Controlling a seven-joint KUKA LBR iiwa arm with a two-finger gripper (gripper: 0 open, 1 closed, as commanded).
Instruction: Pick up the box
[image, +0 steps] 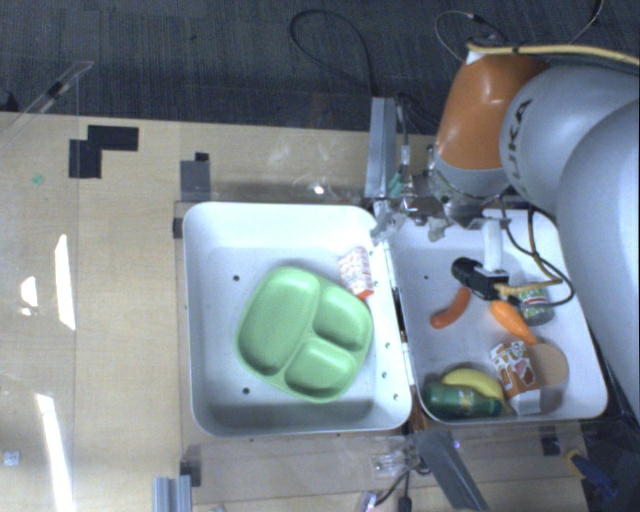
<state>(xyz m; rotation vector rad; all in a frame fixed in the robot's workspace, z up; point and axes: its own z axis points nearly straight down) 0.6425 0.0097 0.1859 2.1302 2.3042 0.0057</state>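
Right bin (425, 262): box (514, 367) hemmed by banana (470, 379), carrot (512, 320).

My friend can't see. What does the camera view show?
A grey robot arm reaches over two white bins. The left bin holds a green divided plate; the right bin holds a small box, carrot, banana and other food.

box (513, 368): small carton, white with red-orange print, lying tilted in right bin's near right corner, just beside the banana.
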